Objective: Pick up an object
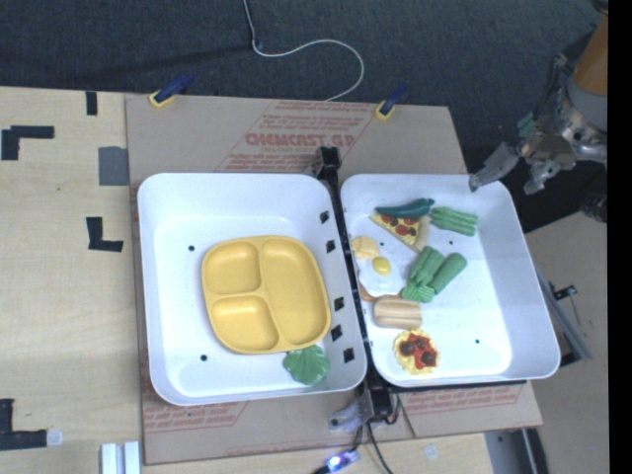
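My gripper (512, 178) hangs above the far right corner of the right bin (513, 294), open, with nothing between its fingers. The right bin holds toy foods: a teal pepper (405, 208), green beans (454, 221), a pizza slice (404, 229), a fried egg (380, 266), a green vegetable bunch (434, 273), a hot dog bun (397, 312) and a small round pizza (417, 352). The green beans lie closest to the gripper, down and to its left.
The left bin (168, 265) holds a yellow divided plate (265, 294) and a green leafy piece (307, 364) at its near edge. Black clips line the divider (344, 265) between the bins. A white cable (306, 52) trails across the dark floor behind the bench.
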Tool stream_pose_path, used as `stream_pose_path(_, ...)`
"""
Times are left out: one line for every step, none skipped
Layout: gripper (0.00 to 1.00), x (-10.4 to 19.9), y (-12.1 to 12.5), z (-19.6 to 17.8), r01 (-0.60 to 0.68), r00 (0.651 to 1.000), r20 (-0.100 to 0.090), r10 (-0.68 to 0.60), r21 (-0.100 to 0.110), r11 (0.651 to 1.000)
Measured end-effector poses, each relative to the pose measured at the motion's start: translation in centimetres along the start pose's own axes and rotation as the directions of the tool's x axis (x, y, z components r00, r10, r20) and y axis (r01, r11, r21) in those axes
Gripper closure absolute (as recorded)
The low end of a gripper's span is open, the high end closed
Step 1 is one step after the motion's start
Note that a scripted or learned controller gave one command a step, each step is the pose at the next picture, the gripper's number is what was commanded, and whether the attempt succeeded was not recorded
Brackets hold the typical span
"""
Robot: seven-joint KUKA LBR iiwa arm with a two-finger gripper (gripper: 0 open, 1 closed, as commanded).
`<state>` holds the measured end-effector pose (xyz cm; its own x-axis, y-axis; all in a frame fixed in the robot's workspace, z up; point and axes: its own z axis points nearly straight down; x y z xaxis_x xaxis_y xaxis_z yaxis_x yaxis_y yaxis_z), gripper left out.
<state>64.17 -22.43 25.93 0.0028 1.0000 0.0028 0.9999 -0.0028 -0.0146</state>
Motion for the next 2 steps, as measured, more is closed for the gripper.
stream_pose_path(0.00,0.1,0.2,-0.9,0.004,1.000,0.003,-0.004,-0.013,1.000)
stream_pose_path(0.00,0.2,0.3,5.5,0.005,1.000,0.003,-0.005,-0.009,1.000)
